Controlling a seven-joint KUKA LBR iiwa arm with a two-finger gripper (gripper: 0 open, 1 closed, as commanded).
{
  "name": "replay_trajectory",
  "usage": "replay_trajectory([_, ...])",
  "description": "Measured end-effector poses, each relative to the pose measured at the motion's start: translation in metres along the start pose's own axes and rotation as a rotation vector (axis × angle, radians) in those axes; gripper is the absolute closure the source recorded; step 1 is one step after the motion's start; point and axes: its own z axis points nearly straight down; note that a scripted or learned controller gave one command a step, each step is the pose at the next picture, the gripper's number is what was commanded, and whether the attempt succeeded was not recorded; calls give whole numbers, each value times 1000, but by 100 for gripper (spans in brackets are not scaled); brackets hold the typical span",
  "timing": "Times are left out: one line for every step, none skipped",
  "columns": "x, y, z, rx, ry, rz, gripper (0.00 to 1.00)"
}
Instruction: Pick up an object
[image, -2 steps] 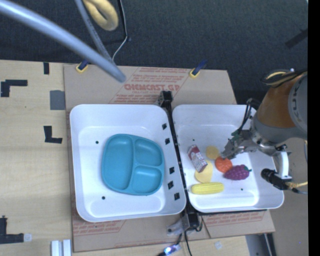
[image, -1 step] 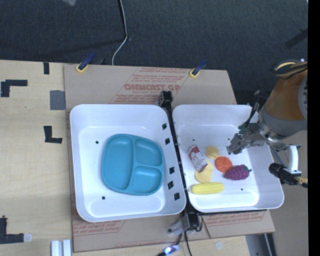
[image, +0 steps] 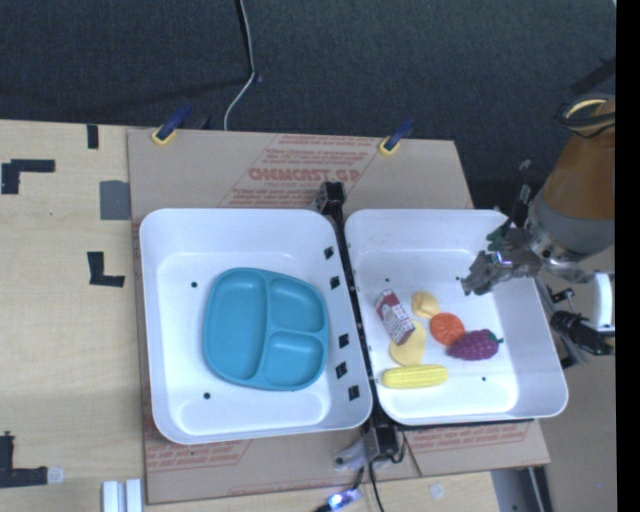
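Cardboard sheet (image: 300, 170) underlies two white bins (image: 160, 300) on wooden bench (image: 60, 330).

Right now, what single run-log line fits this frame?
stage: approach | pincer: above right bin, nothing visibly held | nearest item: orange ball | left bin: blue tray

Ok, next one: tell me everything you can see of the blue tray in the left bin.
The blue tray is a rounded-corner divided plate, light blue, looking like smooth plastic. Raised ridges split it into three compartments: one large on the view's left, two smaller on the right. It lies flat and right side up on the floor of the left bin, roughly centred and turned slightly askew to the bin's walls. It holds nothing, and touches only the bin floor.
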Motion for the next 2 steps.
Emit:
replay_trajectory([0,1,-53,-3,-1,0,100])
replay_trajectory([41,16,-49,2,0,-2,100])
